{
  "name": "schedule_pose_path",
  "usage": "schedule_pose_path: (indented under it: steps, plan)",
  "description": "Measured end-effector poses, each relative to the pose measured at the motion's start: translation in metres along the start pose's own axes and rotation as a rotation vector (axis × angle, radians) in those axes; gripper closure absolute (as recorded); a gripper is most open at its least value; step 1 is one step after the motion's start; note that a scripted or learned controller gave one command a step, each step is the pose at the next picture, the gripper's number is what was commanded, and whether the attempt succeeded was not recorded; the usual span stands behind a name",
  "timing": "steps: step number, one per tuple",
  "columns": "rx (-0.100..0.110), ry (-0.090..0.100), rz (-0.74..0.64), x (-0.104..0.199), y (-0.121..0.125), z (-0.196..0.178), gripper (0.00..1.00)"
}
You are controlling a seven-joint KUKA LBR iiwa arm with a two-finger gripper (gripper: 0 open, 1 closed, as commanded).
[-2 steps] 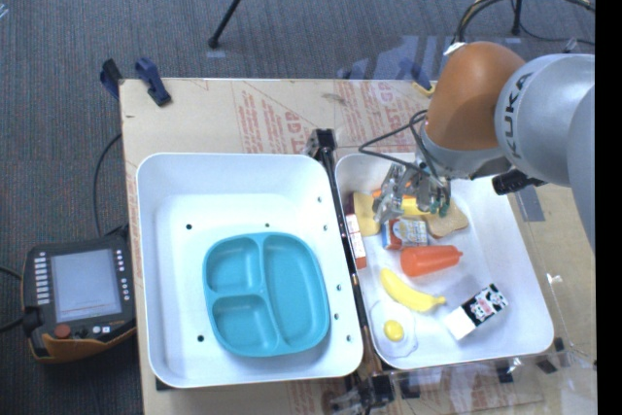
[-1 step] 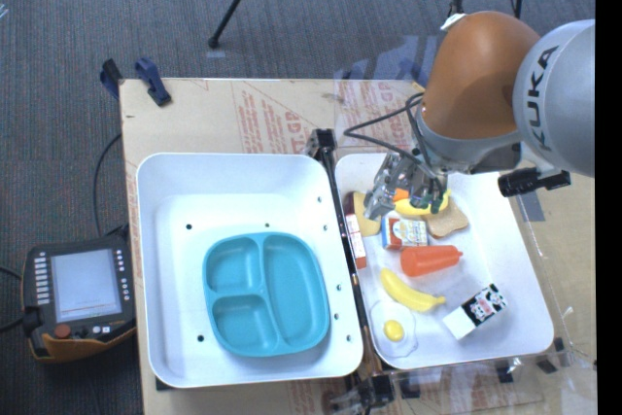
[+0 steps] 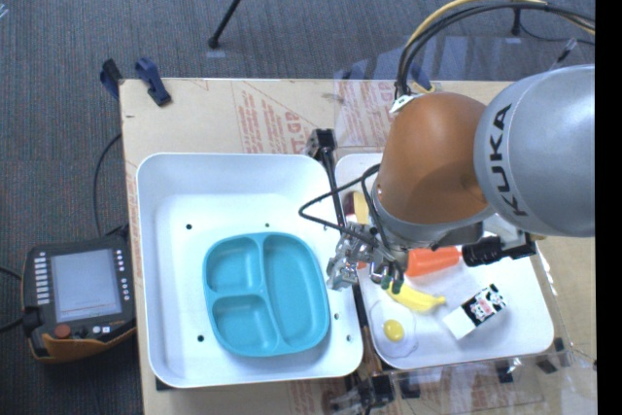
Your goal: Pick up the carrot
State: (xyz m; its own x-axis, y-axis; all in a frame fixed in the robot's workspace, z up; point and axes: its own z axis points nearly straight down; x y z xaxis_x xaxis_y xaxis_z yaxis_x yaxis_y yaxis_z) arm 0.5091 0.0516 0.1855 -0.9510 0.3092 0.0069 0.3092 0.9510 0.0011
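Jaws: cannot tell whether parted or closed; the gripper (image 3: 348,263) shows as a small metallic cluster low under the wrist, hanging over the seam where the two bins meet, and its tips are too cluttered to read. Nothing visible between them. Arm (image 3: 530,155) comes in from the right, large grey body marked KUKA, with the orange band (image 3: 432,160) bulking over the upper part of the right bin (image 3: 525,330) and hiding much of it. Black and yellow cables (image 3: 466,15) loop up from behind the band. Carrot (image 3: 433,259): orange, lying roughly level in the right bin, its left end tucked under the wrist hardware, just right of the gripper and apart from it as far as can be seen. Below the carrot, touching or nearly so, a yellow banana (image 3: 418,298) lies on a slant. Near the front edge of the same bin, a fried-egg toy (image 3: 393,329), yellow yolk on a pale disc. To the right of the banana, a small white carton with black patches (image 3: 478,308), tilted. Left bin (image 3: 165,209) holds a blue divided plate (image 3: 264,293), three compartments, sitting toward the front right of the bin. Both bins rest on a cardboard-topped bench (image 3: 224,107). A blue clamp (image 3: 152,79) at the bench's far left corner. A teach pendant (image 3: 78,294) with screen sits on the floor left of the bench.
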Motion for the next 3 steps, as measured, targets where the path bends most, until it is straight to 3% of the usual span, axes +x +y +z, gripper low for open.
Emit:
schedule_pose_path:
  steps: [1,2,3]
  plan:
    - [0.002,-0.006,-0.293,0.013,-0.066,-0.016,1.00]
    - [0.001,-0.005,-0.295,0.014,-0.065,-0.016,0.00]
    - [0.002,-0.008,-0.286,-0.076,-0.064,-0.002,0.00]
